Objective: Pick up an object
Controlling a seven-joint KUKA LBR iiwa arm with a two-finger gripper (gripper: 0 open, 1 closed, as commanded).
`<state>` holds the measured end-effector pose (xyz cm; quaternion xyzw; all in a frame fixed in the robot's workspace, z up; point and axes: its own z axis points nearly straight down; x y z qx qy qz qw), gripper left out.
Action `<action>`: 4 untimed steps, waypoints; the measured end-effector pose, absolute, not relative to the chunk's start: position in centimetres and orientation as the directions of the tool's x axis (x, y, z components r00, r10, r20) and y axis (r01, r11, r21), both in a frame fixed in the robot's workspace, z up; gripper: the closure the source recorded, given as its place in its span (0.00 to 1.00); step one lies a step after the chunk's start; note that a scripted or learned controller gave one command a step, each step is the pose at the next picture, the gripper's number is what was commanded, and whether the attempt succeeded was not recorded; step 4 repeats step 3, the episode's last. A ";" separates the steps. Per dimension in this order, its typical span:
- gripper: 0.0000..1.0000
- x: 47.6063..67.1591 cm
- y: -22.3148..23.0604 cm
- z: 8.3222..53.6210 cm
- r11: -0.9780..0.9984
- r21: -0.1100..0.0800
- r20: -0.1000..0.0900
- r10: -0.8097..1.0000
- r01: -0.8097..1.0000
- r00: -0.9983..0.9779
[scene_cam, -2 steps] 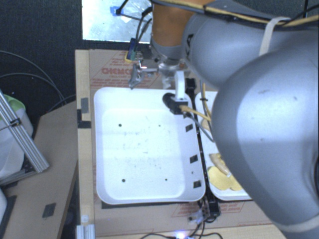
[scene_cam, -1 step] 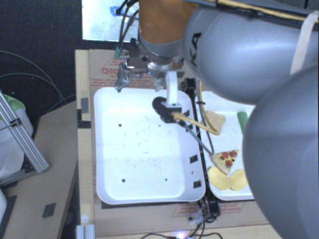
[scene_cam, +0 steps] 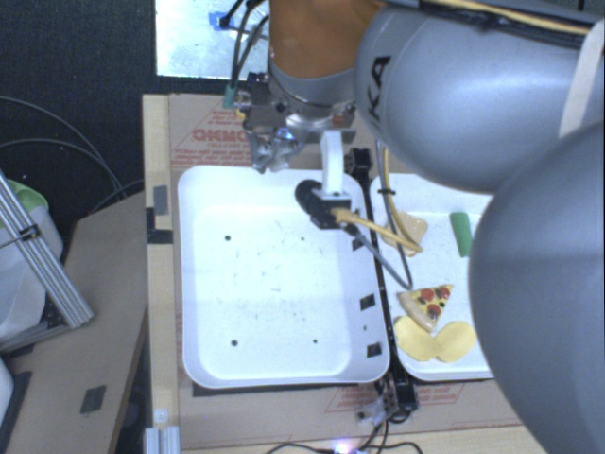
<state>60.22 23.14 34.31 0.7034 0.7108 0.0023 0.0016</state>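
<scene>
Arm poised at the far rim of the left shallow white bin (scene_cam: 203,282), nothing visibly held.

The jaws (scene_cam: 272,151) sit at that bin's far edge; whether spread or pressed together, I cannot tell. Candidate objects lie in the right-hand white bin (scene_cam: 444,369): a toy pizza slice (scene_cam: 427,302), yellow chip-like pieces (scene_cam: 435,340), a green stick (scene_cam: 460,233). These look flat and thin, so a grasp there could likely slip off.

A pizza slice (scene_cam: 427,303), yellow chips (scene_cam: 437,341) (touching it) and a green piece (scene_cam: 460,234) lie in the right bin (scene_cam: 473,200).
</scene>
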 end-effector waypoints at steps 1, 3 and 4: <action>1.00 67.0 23.3 23.3 0.002 0.000 -0.001 1.000 1.000 -0.002; 1.00 54.7 20.2 21.0 -0.002 -0.014 -0.005 1.000 1.000 0.002; 1.00 54.7 20.2 21.0 -0.002 -0.014 -0.005 1.000 1.000 0.002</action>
